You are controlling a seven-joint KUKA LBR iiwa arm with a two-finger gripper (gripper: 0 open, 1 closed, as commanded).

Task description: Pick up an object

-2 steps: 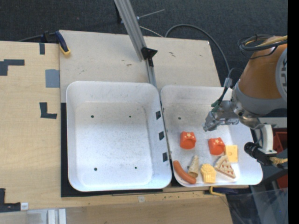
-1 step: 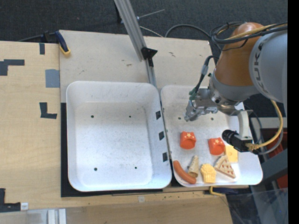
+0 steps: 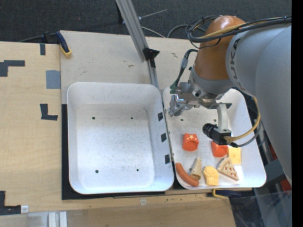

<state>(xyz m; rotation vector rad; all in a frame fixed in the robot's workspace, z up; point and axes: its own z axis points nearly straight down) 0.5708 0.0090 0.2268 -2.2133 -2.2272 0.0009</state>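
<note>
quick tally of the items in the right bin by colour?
Orange/red: 3 — orange block, second orange piece partly behind the arm's hardware, sausage
Yellow: 2 — yellow block, corn-like piece
Tan/beige: 2 — wedge with red dots, small cone-like piece
Total: 7

The grey arm with its orange band reaches over the right shallow white bin (image 3: pixel 253 176), its two-finger gripper (image 3: pixel 176 107) hanging above the bin's upper left floor. Below it lie an orange pepper-shaped toy (image 3: pixel 190 142), a red-orange sausage (image 3: pixel 187 174), a yellow corn piece (image 3: pixel 211 176) and a yellow block (image 3: pixel 234 155). The left white bin (image 3: pixel 75 141) sits beside it.
</note>
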